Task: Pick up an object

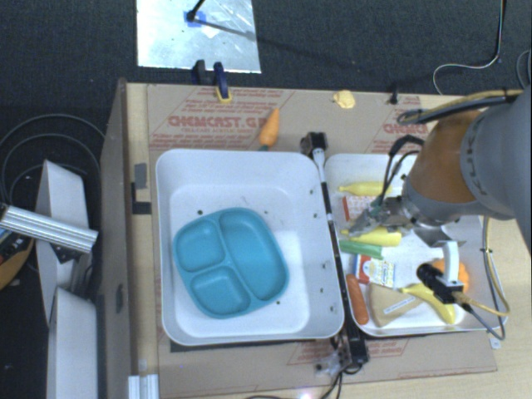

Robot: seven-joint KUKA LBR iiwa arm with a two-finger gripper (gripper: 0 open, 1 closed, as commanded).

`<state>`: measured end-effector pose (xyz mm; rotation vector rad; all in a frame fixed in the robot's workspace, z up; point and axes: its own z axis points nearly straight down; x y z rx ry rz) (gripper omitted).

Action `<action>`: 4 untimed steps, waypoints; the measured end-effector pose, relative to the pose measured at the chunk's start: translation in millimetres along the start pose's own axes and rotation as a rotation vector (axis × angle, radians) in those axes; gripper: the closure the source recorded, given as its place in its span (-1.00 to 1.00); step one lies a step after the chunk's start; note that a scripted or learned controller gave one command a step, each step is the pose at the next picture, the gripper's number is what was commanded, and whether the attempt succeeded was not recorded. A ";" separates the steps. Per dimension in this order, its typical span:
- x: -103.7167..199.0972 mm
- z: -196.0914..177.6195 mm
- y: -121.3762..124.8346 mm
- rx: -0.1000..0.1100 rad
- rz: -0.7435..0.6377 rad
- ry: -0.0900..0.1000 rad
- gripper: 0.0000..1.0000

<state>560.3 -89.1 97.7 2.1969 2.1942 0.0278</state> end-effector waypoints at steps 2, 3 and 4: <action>-58.3 13.5 37.8 0.045 -0.009 0.016 -1.00; -13.9 12.9 50.0 0.031 -0.009 0.013 -1.00; 5.4 -9.0 36.3 0.037 -0.007 0.014 -1.00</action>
